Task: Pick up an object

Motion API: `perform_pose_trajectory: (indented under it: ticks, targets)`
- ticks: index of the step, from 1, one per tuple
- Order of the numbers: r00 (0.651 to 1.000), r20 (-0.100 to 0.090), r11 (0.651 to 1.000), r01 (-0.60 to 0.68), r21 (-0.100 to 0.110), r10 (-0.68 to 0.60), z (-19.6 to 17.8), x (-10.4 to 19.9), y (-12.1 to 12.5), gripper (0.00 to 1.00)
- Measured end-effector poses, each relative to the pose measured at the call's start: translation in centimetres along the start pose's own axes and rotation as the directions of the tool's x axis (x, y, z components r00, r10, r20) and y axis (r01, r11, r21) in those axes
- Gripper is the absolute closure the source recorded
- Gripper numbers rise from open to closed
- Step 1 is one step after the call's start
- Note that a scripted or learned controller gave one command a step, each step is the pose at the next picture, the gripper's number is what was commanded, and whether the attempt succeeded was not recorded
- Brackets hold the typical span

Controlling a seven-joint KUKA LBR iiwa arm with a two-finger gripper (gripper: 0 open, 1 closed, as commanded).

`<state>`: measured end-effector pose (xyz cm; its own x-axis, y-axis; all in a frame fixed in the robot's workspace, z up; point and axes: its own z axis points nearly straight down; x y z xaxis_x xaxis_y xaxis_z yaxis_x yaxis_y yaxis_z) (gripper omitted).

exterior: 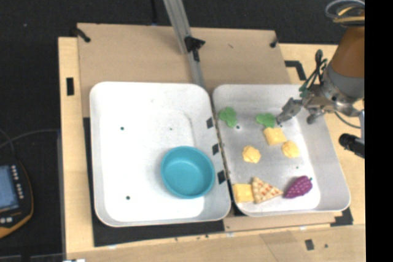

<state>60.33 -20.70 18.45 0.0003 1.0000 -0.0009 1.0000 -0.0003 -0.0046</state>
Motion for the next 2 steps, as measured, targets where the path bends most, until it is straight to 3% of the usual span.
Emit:
perform_pose_trajectory:
  ticks: [2]
  targets:
    - [1.000,0.001,1.000,-0.001,-0.002,0.001,8.6,0.4,0.1,0.00]
